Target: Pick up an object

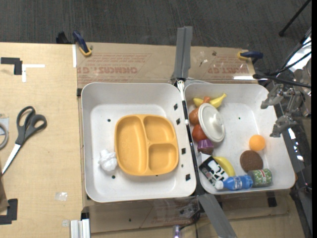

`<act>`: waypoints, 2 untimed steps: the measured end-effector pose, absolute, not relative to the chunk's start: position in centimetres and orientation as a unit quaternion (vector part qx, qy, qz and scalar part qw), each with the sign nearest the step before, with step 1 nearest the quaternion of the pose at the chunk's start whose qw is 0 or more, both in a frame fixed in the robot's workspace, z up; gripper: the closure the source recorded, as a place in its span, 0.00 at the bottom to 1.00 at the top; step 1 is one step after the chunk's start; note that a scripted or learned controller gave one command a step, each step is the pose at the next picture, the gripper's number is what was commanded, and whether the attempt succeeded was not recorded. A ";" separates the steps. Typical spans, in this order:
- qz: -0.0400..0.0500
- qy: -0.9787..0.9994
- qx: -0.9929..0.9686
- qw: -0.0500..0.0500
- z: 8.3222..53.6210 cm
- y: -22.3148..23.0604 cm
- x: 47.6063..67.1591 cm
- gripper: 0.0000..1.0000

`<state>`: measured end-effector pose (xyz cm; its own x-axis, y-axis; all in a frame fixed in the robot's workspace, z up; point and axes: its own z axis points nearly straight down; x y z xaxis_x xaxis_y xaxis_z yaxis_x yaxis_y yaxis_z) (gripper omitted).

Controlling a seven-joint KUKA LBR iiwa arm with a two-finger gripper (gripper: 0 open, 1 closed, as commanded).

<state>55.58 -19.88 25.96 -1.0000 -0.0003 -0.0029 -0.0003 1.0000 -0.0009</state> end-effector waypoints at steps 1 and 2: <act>-0.001 0.999 -0.053 0.003 9.5 -19.6 54.4 0.00; -0.001 1.000 0.029 0.003 9.4 -18.3 51.8 0.00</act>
